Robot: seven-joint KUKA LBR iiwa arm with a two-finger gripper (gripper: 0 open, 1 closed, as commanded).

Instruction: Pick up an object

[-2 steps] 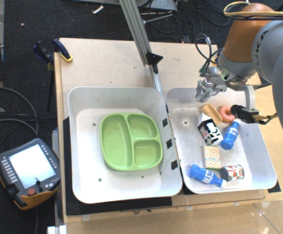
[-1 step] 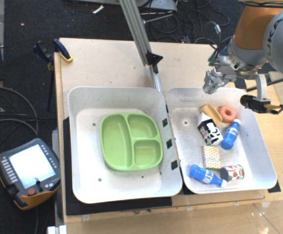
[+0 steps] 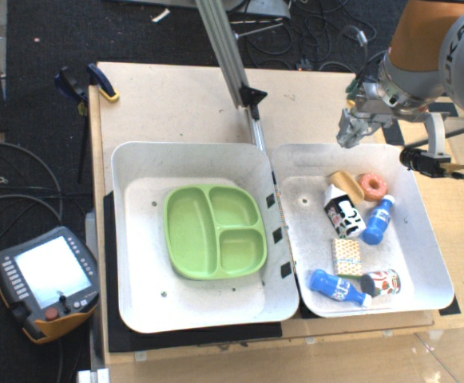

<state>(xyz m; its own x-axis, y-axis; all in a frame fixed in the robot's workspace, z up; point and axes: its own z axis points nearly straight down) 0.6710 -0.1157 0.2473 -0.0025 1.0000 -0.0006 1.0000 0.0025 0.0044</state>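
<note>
Down at the front of the right bin (image 3: pixel 435 250) sit a blue bottle (image 3: pixel 337 286) lying on its side and a little red-and-white can (image 3: pixel 382 282) just beside it, pretty much touching. Right behind those is a small checkered packet (image 3: pixel 347 255). Further back there's a black-and-white carton (image 3: pixel 343 215), with a second blue bottle (image 3: pixel 378 219) tilted just to its right. Behind the carton is a tan bun-looking thing (image 3: pixel 345 182), and next to that a pink donut (image 3: pixel 372 186). So all the grabbable stuff is bunched up in the middle of that right bin.

Left bin (image 3: pixel 136 174) has a green divided plate (image 3: pixel 215 231) sitting flat in the middle, three compartments.

Gripper (image 3: pixel 350 136) hangs above the back edge of the right bin, well clear of the objects, with nothing between its fingers. Can't tell whether they're spread or pressed together, it's too small and blurry from this angle. Grey arm with its orange band (image 3: pixel 433 22) comes in from the upper right.

Off the bench on the left floor there's a handheld control pad (image 3: pixel 44 282) with a screen.
</note>
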